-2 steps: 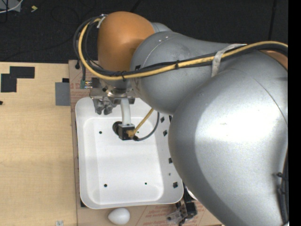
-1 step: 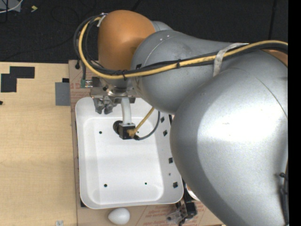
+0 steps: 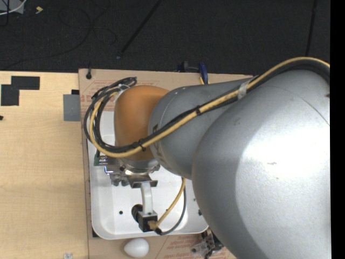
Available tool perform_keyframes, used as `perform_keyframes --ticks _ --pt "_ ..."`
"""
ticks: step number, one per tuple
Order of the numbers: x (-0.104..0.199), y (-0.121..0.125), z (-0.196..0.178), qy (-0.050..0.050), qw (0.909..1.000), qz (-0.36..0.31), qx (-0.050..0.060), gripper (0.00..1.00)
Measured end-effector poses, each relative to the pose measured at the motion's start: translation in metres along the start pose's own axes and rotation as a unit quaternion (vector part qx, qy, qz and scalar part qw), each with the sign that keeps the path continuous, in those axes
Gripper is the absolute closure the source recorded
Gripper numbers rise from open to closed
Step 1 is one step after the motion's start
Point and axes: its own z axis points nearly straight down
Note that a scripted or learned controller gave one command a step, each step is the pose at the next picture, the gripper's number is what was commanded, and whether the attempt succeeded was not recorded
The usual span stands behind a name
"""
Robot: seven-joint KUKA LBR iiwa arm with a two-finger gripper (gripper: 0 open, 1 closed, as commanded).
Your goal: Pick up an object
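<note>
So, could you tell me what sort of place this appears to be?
Probably a robotics lab: a grey arm with an orange band reaches over a shallow white bin on a wooden bench, and loose cables trail across the dark floor.

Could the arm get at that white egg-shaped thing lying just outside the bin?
Probably yes: the white egg-shaped thing lies uncovered just outside the bin, close to where the arm hangs over it.
</note>
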Motion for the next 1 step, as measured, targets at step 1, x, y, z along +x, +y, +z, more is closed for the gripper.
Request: perform_keyframes --ticks 1 --pt "-0.0075 0.0456 -0.0452 0.002 0.9999 0.001 -0.011 1.00"
